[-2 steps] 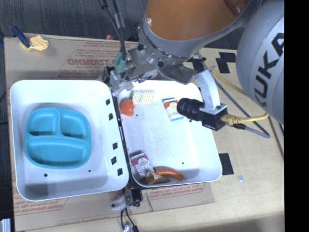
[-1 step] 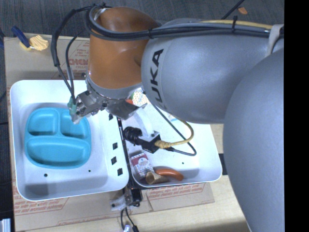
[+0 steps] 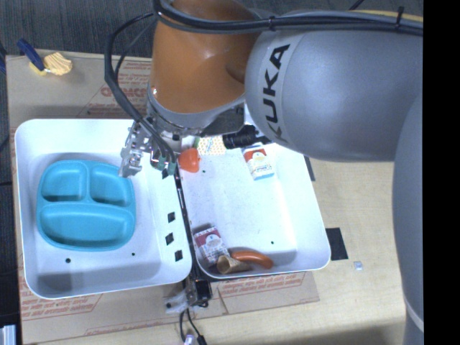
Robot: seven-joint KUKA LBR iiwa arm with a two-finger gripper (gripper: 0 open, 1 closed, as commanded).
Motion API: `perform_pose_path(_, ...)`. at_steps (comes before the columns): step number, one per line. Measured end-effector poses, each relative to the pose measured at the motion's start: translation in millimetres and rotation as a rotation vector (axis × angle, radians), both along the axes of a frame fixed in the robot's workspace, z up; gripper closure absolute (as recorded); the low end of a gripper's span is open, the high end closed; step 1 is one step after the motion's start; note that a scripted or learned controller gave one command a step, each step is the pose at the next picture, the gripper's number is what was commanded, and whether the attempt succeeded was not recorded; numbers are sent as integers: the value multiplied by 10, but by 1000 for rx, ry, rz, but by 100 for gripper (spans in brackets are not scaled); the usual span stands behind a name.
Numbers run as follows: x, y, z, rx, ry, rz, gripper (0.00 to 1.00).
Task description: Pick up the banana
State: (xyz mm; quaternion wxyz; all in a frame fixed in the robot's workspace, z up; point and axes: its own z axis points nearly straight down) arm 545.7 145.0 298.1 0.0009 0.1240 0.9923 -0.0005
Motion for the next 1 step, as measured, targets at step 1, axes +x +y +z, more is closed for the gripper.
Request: perform_pose_path(1,399,-687,-295,0,2,66,100)
